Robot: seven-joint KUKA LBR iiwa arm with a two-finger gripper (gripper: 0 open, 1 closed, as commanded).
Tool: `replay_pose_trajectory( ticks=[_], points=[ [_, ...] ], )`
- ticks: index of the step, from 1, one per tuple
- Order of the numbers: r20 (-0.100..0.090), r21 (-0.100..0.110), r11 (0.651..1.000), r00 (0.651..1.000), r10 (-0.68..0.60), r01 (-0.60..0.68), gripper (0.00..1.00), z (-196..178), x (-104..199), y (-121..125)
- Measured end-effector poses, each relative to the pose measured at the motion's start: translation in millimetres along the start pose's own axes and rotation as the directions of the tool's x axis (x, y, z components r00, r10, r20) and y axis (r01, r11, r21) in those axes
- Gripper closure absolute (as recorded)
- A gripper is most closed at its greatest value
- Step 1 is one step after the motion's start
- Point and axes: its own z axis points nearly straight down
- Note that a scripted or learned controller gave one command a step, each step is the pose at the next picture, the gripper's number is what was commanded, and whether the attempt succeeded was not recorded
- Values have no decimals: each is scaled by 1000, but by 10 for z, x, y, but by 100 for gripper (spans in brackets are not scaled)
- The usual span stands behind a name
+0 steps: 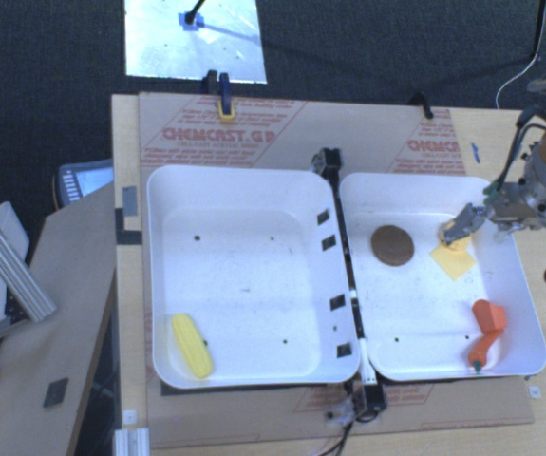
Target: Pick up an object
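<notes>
The gripper hangs low over the right bin, toward its 2 o'clock corner, tips right at the top edge of the yellow cheese slice; whether its fingers are apart or together I cannot tell, since the tips blur into the slice from this slanted view, and nothing can be seen held between them. The slice lies flat on the bin floor and looks thin, so my worry is that a closing gripper would skate over it or only nudge it toward the 3 o'clock wall, coming up with nothing. A descent too deep could also press the tips into the bin floor. Just to the 9 o'clock of the slice, near but apart from it, sits a brown round patty, close enough that a sideways push could slide the cheese against it. At the bin's 5 o'clock corner lies an orange carrot, well apart and out of the way. Across the central divider, the left bin holds a yellow corn cob at its 7 o'clock corner, far from the arm's reach path. Both bins rest on a surface of printed cardboard sheet.
</notes>
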Motion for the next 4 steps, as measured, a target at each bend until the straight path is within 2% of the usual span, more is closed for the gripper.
replay_pose_trajectory(
  ticks=[1, 2, 3, 4],
  points=[
    [-8, 17, 1000, 1000, -1, 1, 0, 1216, 715, -755],
    [1, -3, 1000, 1000, -4, 4, 0, 1456, 791, -141],
    [4, -7, 1000, 1000, 4, -3, 0, 996, 357, 224],
    [1, -4, 1000, 1000, 0, 0, 100, 912, 382, 212]
  ],
)
